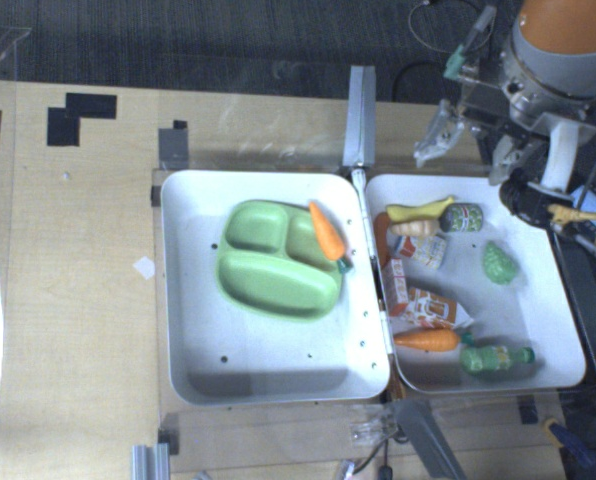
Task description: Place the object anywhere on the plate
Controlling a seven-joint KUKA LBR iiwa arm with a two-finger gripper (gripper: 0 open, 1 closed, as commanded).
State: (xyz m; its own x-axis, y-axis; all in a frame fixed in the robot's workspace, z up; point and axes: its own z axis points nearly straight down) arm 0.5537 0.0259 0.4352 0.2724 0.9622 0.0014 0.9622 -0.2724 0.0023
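1. The bench [68, 268] is pale wood and carries two shallow white bins side by side, with a metal post at the far end of the seam between them.
2. The arm [568, 18], grey with an orange band, comes in over the bench's far right corner and hangs above the far edge of the right bin.
3. The left bin [193, 368] holds a green plate [276, 258] with three compartments, lying toward the bin's far side and nearer its right wall than its left.
4. The right bin [548, 308] holds a clutter of small things.
5. The tool [498, 143] sits above the right bin's far rim; whether its fingers are apart or closed cannot be told, and nothing is seen held in it.
6. A carrot [326, 230] lies slantwise on the plate's far right edge, its green end by the bin's right wall.
7. Printed packets [423, 293] lie along the right bin's left side.
8. A second carrot [428, 341] lies near that bin's near left corner, with a green bottle [496, 358] just beside it on the right.
9. A yellow banana [418, 210] and a small can [462, 218] sit at the far side.
10. A small green lump [499, 264] rests apart, toward the right wall.
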